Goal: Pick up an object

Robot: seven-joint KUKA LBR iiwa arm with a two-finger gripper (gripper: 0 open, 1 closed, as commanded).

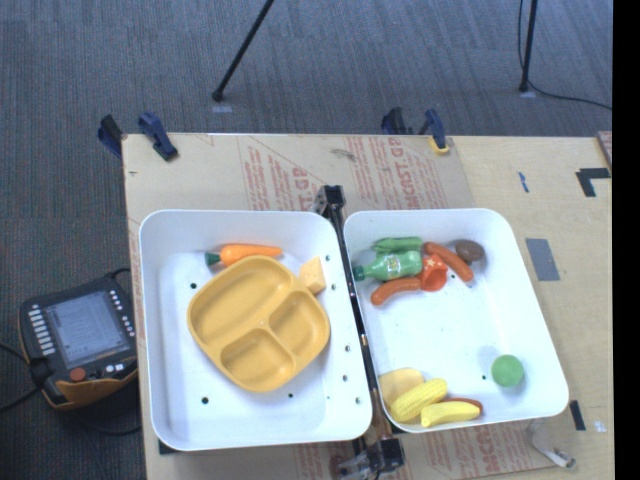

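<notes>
Yellow divided plate [258, 324] lies in the left bin [165, 368], beside a carrot [247, 253].

Single fixed cam, mounted high on the near side, tilted down and looking toward the far edge of the bench [500, 168], framing both the left bin [160, 268] and right bin [520, 298] whole at mid range, with floor and tripod legs [245, 43] beyond.

The right bin [520, 268] has open floor across its middle, with toys crowded along the far wall and the near-left corner, plus a green ball [507, 370]. A yellow divided plate [258, 323] covers most of the left bin [160, 368], perhaps leaving passable margins near its walls.
</notes>
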